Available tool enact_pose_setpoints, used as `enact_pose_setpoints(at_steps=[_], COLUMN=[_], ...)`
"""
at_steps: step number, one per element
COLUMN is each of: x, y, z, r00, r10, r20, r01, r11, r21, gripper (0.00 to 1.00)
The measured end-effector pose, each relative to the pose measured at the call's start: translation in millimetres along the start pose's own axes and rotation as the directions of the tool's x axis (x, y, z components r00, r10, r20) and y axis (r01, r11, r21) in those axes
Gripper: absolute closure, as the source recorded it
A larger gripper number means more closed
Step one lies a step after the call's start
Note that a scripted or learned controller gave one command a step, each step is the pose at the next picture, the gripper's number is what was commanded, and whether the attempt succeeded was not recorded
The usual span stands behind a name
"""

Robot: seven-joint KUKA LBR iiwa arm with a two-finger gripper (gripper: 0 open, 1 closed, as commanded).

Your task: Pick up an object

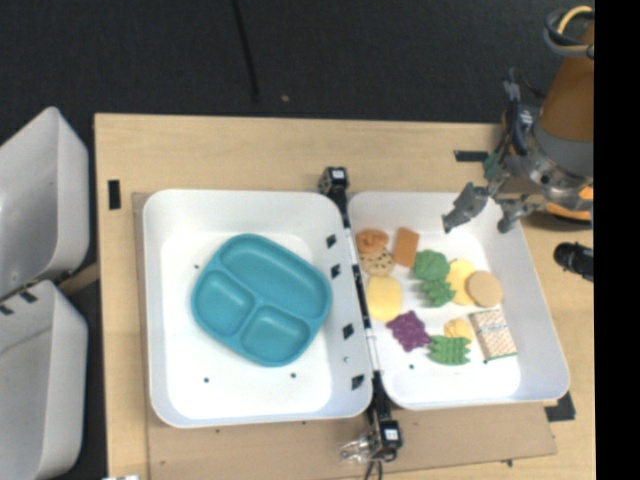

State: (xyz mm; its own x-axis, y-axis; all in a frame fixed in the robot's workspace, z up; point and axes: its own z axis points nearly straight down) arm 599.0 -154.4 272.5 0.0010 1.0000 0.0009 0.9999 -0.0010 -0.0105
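Note:
My gripper (487,211) hangs over the back right corner of the right bin (530,368). Its two grey fingers are spread apart with nothing between them. Below it, in the right bin, lies a cluster of toy food: an orange block (405,247), a brown cookie (373,240), a speckled cookie (377,262), a yellow lemon shape (384,297), green broccoli (433,276), a tan round biscuit (484,289), purple grapes (408,330), a green leafy piece (449,350) and a patterned cracker packet (493,333).
The left bin (170,388) holds a blue divided plate (261,298). A raised divider with black clips (352,298) separates the two bins. White shapes (35,218) stand off the bench at the left. The tan bench (250,148) surrounds the bins.

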Motion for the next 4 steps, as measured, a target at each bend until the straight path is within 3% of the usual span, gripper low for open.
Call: enact_pose_setpoints(at_steps=[1, 3, 4], x=[0.2, -6.7, -2.9], y=[1.5, 4.3, -2.8], z=[-5.0, 84.6, 146.9], r00=[1.000, 1.000, 1.000], r10=[-0.002, 0.000, -0.001], r20=[0.001, 0.002, 0.000], r01=[0.002, 0.000, 0.001], r11=[1.000, 1.000, 1.000], r21=[-0.009, -0.004, -0.002], gripper=[0.00, 0.00, 0.00])
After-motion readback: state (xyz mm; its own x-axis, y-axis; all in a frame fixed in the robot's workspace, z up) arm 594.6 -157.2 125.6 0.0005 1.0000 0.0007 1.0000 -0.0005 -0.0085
